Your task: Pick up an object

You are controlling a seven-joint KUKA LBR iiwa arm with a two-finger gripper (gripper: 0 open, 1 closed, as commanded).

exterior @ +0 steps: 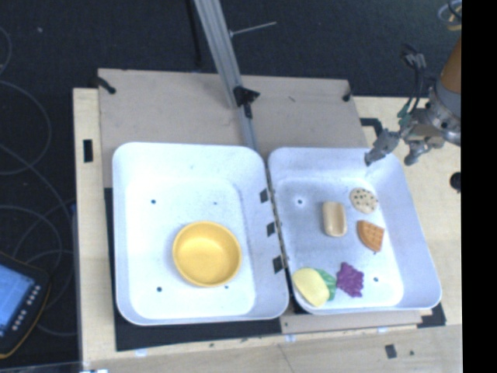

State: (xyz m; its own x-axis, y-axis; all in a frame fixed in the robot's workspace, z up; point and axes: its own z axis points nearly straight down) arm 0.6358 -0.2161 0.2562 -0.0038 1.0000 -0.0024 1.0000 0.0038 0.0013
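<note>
The right bin (303, 173) holds a speckled round cookie (363, 200), a tan bread-like piece (335, 219), an orange waffle-like wedge (371, 235), a purple bunch of grapes (350, 279) and a yellow-and-green piece (313, 287) at the front rim. In the left bin (147, 169) sits a yellow bowl (206, 253). My gripper (396, 151) hovers over the far right corner of the right bin, up and to the right of the cookie. Its two fingers are spread apart with nothing between them.
A grey metal post (221, 49) slants down from the top to the back edge between the bins. Cables lie on the dark floor at the left, beside a tablet screen (14, 298) at the lower left.
</note>
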